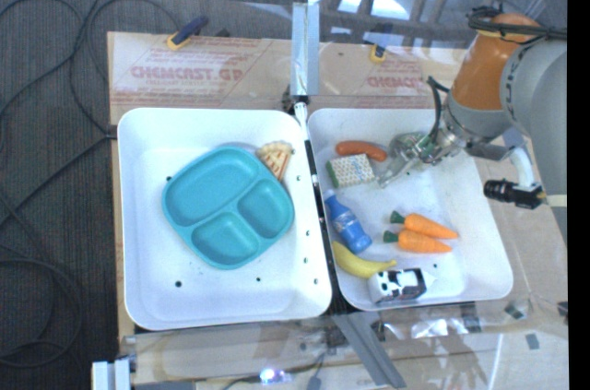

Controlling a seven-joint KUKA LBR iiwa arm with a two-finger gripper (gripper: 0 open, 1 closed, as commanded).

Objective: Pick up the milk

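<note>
The milk (400, 284) is a small carton with black and white cow patches. It lies on its side near the front edge of the right bin (479, 264), just right of a banana (359, 262). My gripper (391, 167) hangs low over the back of the same bin, angled down to the left, beside a speckled green-white block (351, 170). It is well apart from the milk, with a blue bottle (347, 223) and two carrots (422, 233) lying between them. Nothing shows in its grasp.
A red-orange sausage (360, 149) lies at the back of the right bin. The left bin (147, 277) holds a teal divided plate (229, 206) and a wedge of pizza (275, 159). A raised divider (318, 222) separates the bins.
</note>
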